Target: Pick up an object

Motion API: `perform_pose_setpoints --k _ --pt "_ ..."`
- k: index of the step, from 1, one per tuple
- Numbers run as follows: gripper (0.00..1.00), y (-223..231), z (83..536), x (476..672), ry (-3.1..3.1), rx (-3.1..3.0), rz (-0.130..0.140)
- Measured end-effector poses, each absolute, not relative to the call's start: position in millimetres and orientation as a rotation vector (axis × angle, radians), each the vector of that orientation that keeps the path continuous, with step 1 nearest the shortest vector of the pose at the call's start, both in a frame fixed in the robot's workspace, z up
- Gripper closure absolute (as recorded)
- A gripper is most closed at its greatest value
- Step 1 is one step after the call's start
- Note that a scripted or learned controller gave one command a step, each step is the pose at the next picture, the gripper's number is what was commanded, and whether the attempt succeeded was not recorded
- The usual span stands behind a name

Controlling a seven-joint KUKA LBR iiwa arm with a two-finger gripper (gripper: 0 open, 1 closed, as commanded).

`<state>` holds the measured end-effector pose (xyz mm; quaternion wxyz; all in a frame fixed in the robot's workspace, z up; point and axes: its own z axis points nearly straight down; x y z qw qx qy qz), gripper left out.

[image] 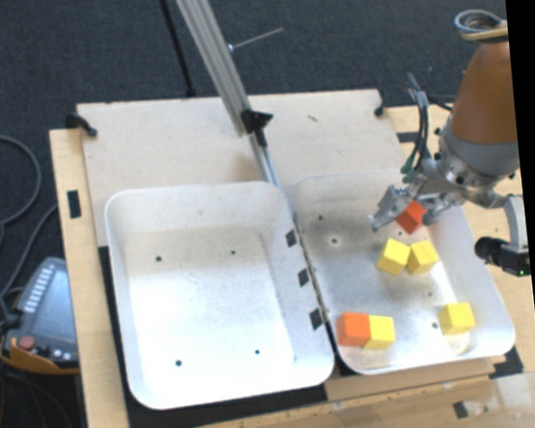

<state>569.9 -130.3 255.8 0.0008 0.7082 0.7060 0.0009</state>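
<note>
Pale wood forms the bench [176, 142], on which two shallow white bins are set side by side. The left bin [209, 294] is seen at about nine o'clock from the middle of the view, and the right bin [342, 206] at about three o'clock, their inner walls touching along a seam. A slanted metal post [220, 62] is seen running from twelve o'clock down to the seam between the bins.

The arm [483, 103], with its orange band and grey wrist, is seen entering at about two o'clock, above the far right corner of the right bin. The gripper [404, 206] is held over the upper part of that bin, and an orange-red block [412, 214] is seen between its fingers, so the gripper is clamped on that block.

Lower in the right bin, two yellow blocks [406, 256] are found touching each other, just below the gripper, toward four o'clock from the middle of the view. An orange block [355, 328] and a yellow block [380, 330] are set touching at about five o'clock, near the front wall. A lone yellow block [457, 317] is seen toward the bin's front right corner, apart from the others.

A grey handheld controller [43, 310] lies on the dark floor at nine o'clock, beside loose cables [1, 187].
</note>
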Motion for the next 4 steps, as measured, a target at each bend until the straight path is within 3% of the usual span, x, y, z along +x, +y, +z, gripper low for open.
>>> perform_pose_setpoints --k 1,2,4 --pt "0.0 -208 136 577.2 2.215 2.224 -0.001" --pt "0.0 -196 130 579.8 2.206 2.203 0.021" --pt "0.0 -207 119 618.1 2.199 2.197 0.018"
